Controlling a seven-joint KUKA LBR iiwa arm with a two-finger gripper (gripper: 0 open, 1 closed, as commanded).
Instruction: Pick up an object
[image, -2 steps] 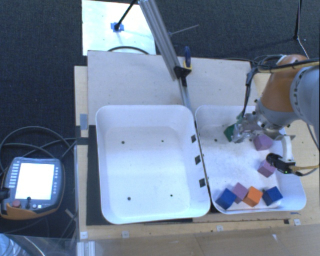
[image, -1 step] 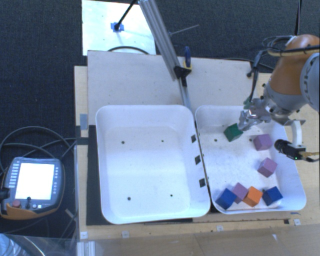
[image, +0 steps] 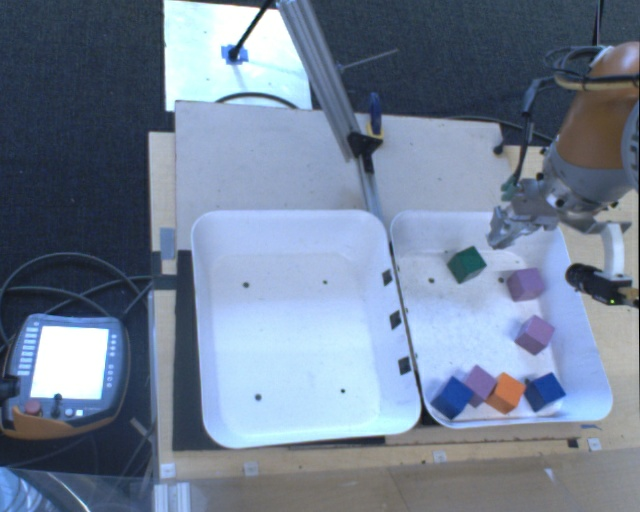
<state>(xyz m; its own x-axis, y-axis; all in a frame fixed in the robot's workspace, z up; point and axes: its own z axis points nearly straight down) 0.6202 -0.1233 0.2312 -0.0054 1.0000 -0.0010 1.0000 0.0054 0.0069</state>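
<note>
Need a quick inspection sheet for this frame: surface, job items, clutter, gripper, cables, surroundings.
Surface: bench with left bin and right bin.
Job's things: in the right bin, green cube, three purple cubes, two blue cubes, orange cube.
Clutter: nothing seen.
Grippers: gripper above the right bin's far edge, right of the green cube; nothing seen between fingers.
Cables: black cable looping left of bench.
Surroundings: teach pendant, dark floor.

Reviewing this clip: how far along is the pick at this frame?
Early stage. Done: the arm has reached over the right bin, its pincer above the far end near the green cube. In hand: nothing visibly held. Left: descend, grasp and lift. All seven cubes, including the orange cube, rest on the bin floor.
</note>
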